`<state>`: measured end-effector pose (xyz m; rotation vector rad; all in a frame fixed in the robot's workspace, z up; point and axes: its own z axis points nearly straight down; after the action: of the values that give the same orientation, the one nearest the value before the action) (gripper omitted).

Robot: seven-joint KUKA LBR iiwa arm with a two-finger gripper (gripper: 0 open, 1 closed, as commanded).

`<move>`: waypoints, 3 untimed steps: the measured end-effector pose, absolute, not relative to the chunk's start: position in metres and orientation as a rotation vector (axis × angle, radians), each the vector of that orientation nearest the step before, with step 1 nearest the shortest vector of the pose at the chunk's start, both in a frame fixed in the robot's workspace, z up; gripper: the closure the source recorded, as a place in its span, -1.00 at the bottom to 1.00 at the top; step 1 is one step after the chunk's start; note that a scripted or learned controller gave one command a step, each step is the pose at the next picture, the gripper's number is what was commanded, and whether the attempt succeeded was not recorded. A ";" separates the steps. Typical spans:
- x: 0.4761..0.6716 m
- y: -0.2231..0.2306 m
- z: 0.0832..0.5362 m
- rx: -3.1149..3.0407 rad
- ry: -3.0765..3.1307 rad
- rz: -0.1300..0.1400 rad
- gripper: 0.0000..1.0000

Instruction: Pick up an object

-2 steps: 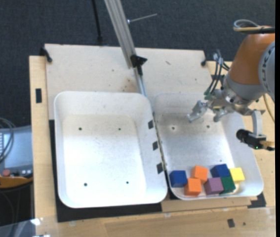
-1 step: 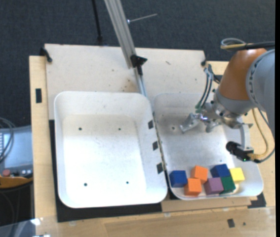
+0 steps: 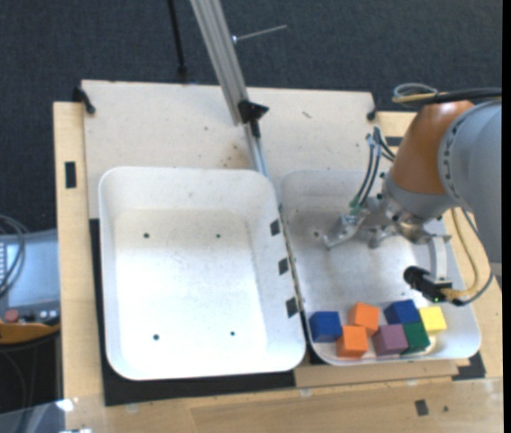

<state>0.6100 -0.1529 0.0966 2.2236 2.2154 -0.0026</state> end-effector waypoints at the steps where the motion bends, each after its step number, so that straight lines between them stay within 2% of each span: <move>1: 0.611 -0.154 0.109 2.228 2.206 0.005 1.00; 3: 0.612 -0.152 0.199 2.213 2.222 0.006 1.00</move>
<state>0.6124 -0.1516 0.1987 2.2127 2.2217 0.0062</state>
